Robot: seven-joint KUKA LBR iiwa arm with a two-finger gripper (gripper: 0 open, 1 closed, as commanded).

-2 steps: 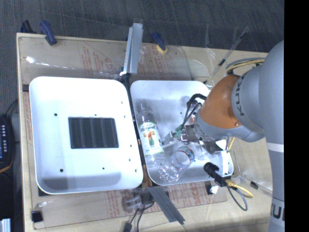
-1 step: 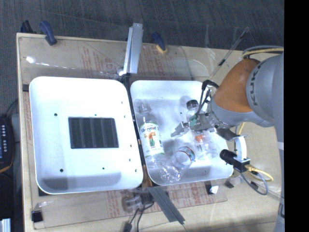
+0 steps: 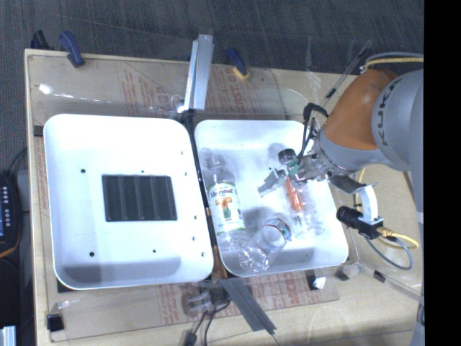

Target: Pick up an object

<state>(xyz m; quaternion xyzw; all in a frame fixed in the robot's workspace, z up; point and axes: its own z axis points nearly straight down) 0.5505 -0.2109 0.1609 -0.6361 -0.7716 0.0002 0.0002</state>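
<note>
My gripper (image 3: 285, 176) hangs low over the right-hand part of the right bin (image 3: 245, 132). Directly below and to its right lies a slim orange item in clear wrapping (image 3: 294, 195), close to the gripper or touching it; I cannot see which. A clear plastic bottle with a white and orange label (image 3: 224, 200) lies along the bin's left wall. A small round tin (image 3: 276, 231) rests near the front, beside crumpled clear plastic (image 3: 248, 254).
The left bin (image 3: 65, 132) holds a flat black ribbed rectangle (image 3: 139, 197) at its middle. A grey metal bar (image 3: 198, 71) rises behind the divide between the bins. Blue clamps (image 3: 72, 49) grip the bench's back edge.
</note>
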